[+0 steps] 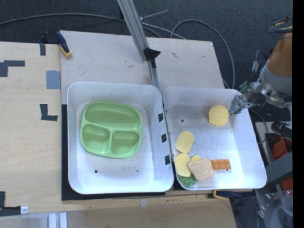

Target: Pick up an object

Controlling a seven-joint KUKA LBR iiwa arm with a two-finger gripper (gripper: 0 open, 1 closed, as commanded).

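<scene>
- The end effector (236,104) hung at the right bin's (247,127) far right side, just beside the round yellow cookie (218,115), its tip close to that piece's right edge.
- Whether the end effector was apart or together could not be told; the tip was too small and dark, and nothing could be seen gripped in it.
- The arm (278,75) came in from the right, its orange band above the wrist, over the bin's rim.
- The cookie lay flat on the bin floor, apart from the other pieces, and looked the likeliest target.
- Nearer the front of the same bin lay a yellow oval (185,141), and below it a second yellow piece (182,164), a tan slice (201,169), an orange wafer (220,164) and a bit of green (187,180), the last four crowded together.
- The left bin (76,127) held a green tray (112,129) with three compartments, well apart from the arm.
- Both bins sat on the table (28,127).
- Risk, as judged: the cookie was thin and flat, so a descent at its edge could push it aside rather than straddle it.
- The tip also stood close to the bin wall, which could block one side of the grasp.
- A closure off centre would likely come up with nothing.
</scene>
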